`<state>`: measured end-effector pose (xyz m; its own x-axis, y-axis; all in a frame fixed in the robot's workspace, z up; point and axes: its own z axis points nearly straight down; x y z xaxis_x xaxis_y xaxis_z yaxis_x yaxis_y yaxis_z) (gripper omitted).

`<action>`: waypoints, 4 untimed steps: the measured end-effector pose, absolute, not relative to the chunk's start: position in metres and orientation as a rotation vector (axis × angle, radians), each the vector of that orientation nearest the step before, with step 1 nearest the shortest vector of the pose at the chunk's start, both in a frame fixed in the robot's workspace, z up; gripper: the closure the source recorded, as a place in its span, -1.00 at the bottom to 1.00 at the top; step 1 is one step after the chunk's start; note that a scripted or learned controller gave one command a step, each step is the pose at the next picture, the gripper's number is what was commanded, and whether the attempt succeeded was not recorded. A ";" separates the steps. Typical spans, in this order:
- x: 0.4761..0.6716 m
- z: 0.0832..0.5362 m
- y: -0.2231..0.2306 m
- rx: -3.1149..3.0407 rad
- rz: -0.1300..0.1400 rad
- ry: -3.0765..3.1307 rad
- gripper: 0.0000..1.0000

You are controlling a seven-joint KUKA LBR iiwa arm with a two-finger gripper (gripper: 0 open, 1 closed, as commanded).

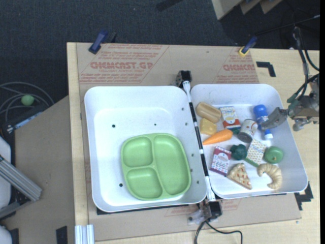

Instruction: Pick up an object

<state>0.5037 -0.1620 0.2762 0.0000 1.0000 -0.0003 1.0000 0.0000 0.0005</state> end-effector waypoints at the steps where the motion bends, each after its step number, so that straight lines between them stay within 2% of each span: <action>1: 0.575 0.197 -0.180 2.221 -0.001 2.223 -1.00; 2: 0.563 0.084 -0.157 2.223 -0.001 2.221 -1.00; 3: 0.522 0.084 -0.135 2.223 -0.001 2.223 -1.00; 4: 0.523 0.094 -0.135 2.222 0.001 2.220 1.00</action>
